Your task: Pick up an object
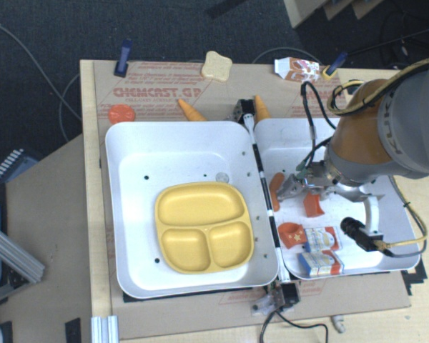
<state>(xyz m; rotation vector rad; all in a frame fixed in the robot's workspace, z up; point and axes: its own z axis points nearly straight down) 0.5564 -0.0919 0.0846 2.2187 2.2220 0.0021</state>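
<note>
Pincer [298, 184] is lowered into the right bin [286, 131] near its left wall, just beside an orange piece [276, 186]; whether spread or pressed together cannot be told. Nothing visibly pinched.

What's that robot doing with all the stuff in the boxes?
The robot arm is reaching into the right bin, and its hand hangs low over some small red pieces and a little box. It is trying to pick one up. A yellow tray sits in the left bin.
</note>
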